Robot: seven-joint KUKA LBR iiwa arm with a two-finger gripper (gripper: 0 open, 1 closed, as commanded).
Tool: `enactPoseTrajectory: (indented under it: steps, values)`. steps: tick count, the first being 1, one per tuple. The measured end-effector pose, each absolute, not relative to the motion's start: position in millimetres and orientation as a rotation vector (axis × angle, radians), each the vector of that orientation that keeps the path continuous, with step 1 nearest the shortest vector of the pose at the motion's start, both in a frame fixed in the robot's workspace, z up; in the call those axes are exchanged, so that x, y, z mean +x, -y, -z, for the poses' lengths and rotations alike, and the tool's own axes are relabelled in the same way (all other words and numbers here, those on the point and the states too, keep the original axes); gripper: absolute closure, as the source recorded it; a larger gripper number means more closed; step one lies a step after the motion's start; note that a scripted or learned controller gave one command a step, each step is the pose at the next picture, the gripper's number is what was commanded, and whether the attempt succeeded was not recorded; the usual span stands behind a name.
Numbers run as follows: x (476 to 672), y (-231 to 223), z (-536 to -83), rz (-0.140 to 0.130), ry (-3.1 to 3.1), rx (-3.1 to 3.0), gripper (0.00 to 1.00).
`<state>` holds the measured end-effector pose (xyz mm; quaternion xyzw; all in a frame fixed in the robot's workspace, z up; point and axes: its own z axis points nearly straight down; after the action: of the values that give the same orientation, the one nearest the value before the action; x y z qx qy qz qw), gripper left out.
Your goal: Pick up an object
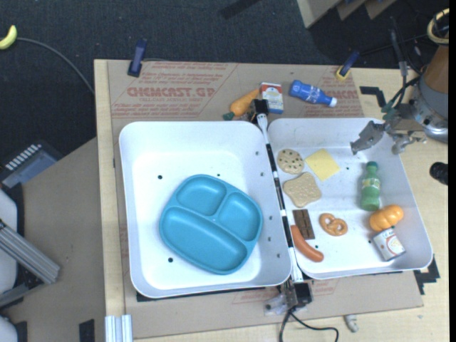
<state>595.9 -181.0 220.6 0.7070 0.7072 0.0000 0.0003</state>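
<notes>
Faintly, board (178,84) reads "CHEMCAST GP" (red print, upside-ish).

blue divided tray (210,223): in white bin (135,191) far from gripper (367,137) | blue bottle (312,93), small carton (271,97): outside bins, near gripper

Light falls evenly from above, bright on the 2 white bins (192,144) and slightly washing out their floors. The blue tray (210,223) carries a soft sheen on its rims. Shadows are short and faint, tucked under the bin walls. The dark floor (57,13) beyond the table (178,84) stays dim. The whole frame is mildly soft and grainy, and the claw (370,137) looks a little blurred.
</notes>
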Motion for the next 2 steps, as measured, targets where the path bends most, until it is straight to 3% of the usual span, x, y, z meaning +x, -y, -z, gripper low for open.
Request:
enactPoseTrajectory:
  steps: [1, 2]
  values:
    - [592.6, 219, -143, 0.002, -2.222, 2.223, 0.0]
    - [572.8, 217, -86, -0.003, -2.229, 2.224, 0.0]
